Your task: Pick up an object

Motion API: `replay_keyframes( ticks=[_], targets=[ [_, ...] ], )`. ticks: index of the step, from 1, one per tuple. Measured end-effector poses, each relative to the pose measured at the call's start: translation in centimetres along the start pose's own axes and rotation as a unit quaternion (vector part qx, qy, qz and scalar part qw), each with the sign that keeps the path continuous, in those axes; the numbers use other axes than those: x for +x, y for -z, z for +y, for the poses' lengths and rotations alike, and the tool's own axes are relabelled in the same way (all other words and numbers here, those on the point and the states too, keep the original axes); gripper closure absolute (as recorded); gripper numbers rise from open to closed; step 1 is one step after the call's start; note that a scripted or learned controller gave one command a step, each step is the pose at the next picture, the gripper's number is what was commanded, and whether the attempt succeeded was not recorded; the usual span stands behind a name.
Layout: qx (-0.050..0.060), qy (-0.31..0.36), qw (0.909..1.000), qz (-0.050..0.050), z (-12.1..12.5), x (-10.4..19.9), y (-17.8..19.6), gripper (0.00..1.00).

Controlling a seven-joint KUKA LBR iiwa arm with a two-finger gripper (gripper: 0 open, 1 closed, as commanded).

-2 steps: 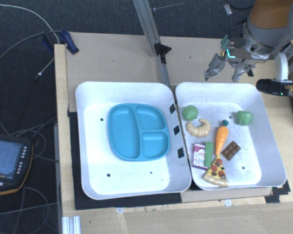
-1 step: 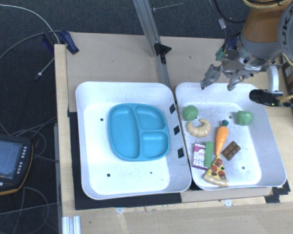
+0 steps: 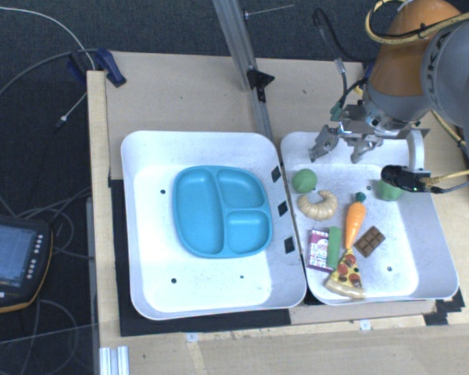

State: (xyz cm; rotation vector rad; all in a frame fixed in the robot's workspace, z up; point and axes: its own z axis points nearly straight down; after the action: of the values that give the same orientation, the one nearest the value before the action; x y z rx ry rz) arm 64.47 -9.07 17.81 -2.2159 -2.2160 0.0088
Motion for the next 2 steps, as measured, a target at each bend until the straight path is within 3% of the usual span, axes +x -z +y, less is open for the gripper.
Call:
replay_keyframes(
  ticks=[1,2],
  targets=[
    [-0.001,0.0,1.0,0.0,-0.2,-0.6,-4.5,0.0],
    [-0.005,0.0,1.0,0.0,0.1,-0.5,-3.0,1.0]
  ],
)
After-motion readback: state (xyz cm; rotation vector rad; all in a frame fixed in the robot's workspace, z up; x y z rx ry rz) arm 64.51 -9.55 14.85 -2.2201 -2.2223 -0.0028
